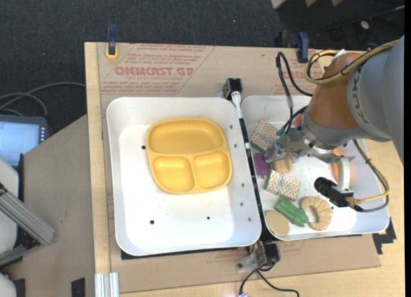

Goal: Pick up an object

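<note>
My gripper (281, 153) hangs low over the left part of the right bin (366, 225), with the arm reaching in from the right. Just under it lies a small tan piece (283, 162), and contact with it cannot be made out. A patterned cracker-like square (262, 134) lies up-left of the gripper, and a second one (283, 185) lies just below it. A purple item (260, 162) sits by the bin's left wall. Toward the front are a green pod-shaped item (292, 213), a tan ring-shaped pastry (317, 213) and a round tan disc (277, 223).
The left bin (128, 212) holds a yellow divided plate (189, 154) in its upper middle. An orange and white item (344, 172) lies at the right of the right bin, partly under the arm. A black clip (232, 86) sits where the bins meet at the back.
</note>
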Motion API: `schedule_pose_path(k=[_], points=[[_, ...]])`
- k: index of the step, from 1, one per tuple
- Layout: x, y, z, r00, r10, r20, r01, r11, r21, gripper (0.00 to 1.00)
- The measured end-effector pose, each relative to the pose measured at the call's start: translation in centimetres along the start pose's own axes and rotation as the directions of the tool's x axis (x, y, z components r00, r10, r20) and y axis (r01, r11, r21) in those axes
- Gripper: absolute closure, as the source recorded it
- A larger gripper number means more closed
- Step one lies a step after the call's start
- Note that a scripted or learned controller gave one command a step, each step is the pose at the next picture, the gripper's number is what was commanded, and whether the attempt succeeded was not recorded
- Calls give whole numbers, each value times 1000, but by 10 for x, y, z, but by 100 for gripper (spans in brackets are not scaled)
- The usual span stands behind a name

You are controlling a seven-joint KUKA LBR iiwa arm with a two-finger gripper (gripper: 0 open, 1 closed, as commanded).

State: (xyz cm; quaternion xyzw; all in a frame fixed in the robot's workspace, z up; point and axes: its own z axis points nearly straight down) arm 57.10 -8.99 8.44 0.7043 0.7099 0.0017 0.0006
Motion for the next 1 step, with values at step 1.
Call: schedule_pose_path(k=[1], points=[[58, 32, -107, 1000, -1, 0, 1, 1000, -11, 100]])
